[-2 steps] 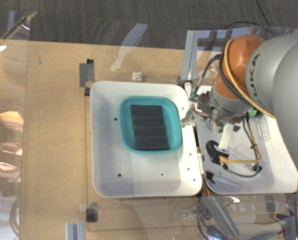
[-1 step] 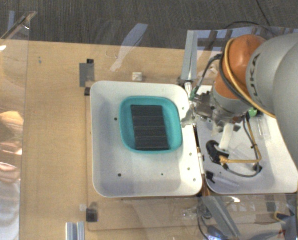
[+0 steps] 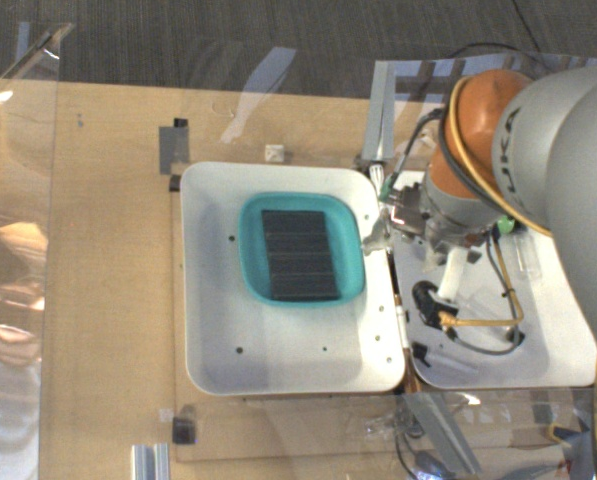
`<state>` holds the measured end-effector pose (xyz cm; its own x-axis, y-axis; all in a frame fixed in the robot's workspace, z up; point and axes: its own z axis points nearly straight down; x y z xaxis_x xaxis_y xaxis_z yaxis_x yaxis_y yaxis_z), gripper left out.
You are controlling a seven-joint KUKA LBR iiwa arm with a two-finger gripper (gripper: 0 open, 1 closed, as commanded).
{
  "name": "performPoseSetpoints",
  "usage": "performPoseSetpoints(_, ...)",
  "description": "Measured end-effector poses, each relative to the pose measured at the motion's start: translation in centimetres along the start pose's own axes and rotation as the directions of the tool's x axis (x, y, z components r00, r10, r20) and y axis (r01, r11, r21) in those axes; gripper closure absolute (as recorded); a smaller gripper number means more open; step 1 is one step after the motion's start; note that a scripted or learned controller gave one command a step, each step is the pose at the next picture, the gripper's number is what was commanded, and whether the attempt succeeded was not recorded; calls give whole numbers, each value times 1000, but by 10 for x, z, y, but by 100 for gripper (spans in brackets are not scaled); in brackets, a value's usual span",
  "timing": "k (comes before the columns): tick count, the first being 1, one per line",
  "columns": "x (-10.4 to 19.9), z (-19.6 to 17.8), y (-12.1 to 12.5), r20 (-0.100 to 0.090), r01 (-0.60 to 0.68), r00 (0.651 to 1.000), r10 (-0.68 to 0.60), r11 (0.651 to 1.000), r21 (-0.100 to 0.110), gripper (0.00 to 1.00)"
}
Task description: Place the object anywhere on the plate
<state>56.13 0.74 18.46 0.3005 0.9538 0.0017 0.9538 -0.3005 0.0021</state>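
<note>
A teal square plate (image 3: 253, 220) lies in the left white bin (image 3: 213, 338), toward its back. On the plate rests a dark, ridged rectangular object (image 3: 300, 255), flat and covering most of the plate's middle. My gripper (image 3: 418, 224) hangs under the grey and orange arm, over the back left corner of the right bin (image 3: 558, 358), just right of the wall between the two bins. It stands beside the plate's right edge and apart from the dark object. The wrist hides much of the gripper.
A grey metal post (image 3: 380, 108) stands behind the gap between the bins. A small pale block (image 3: 274, 152) lies on the bench behind the left bin. Black clamps (image 3: 178, 128) sit at the bench's left corners.
</note>
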Motion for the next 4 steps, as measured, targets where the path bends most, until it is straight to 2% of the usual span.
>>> performPoseSetpoints(1,-19,-27,81,1,-26,1000,26,1000,-2,0)
performPoseSetpoints(2,-2,-42,33,-1,-104,995,104,995,-1,0)
performPoseSetpoints(3,-22,-29,63,1,316,949,-316,949,-1,0)
performPoseSetpoints(4,-22,-29,63,1,316,949,-316,949,-1,0)
